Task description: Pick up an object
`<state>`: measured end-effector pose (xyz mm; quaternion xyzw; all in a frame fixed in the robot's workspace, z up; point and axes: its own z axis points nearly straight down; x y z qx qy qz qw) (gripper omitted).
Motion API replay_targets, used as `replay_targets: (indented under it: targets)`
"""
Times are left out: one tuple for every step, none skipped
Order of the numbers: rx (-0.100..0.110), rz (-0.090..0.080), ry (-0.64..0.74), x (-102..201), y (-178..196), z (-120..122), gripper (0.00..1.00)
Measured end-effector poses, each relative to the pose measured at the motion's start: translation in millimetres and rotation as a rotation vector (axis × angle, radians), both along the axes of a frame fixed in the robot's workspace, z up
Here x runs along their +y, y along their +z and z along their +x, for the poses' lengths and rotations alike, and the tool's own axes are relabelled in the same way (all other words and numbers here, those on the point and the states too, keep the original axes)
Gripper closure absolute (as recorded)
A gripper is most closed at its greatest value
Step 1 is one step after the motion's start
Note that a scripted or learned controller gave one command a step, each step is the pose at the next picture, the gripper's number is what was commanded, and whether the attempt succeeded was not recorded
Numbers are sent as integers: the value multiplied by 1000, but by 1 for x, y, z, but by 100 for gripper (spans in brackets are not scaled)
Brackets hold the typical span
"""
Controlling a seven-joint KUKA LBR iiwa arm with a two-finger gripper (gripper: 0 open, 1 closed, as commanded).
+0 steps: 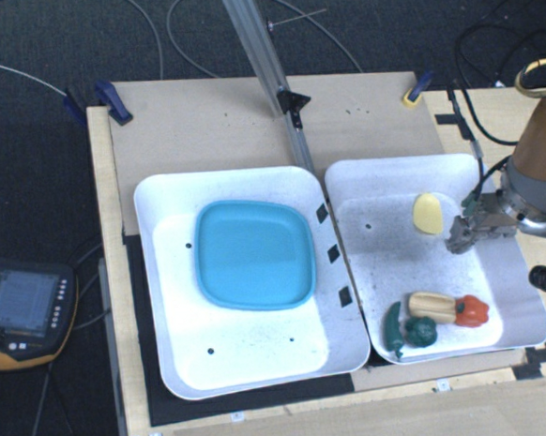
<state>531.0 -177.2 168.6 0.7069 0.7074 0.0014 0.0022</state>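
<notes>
Robotics lab test cell. Left of the gripper (464,233): plywood bench (200,124) with blue clamps (113,103), two white bins (166,296), and far left a teach pendant (22,312) on dark carpet (25,53). Loose cables (154,24) run beyond the bench.

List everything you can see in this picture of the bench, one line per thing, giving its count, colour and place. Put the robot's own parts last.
Bins: two, white, side by side on the bench.
Plate: one, light blue, lying in the left bin.
Yellow object: one, pale yellow, upper part of the right bin, just left of the gripper.
Toy pieces: a cluster of green, tan and red, near the front edge of the right bin.
Clamps: two blue at the bench's back left, one at its back right with a yellow tip.
Handheld pendant: one, grey and orange, on the floor to the left.
Cables: several, on the dark floor.
Arm: one, right.
Gripper: one, over the right bin.
</notes>
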Motion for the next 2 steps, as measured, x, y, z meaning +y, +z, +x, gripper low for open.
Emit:
replay_targets:
  targets:
    - [0, 0, -1, -10, 53, 3, 100]
    - [0, 0, 0, -10, 99, 4, 100]
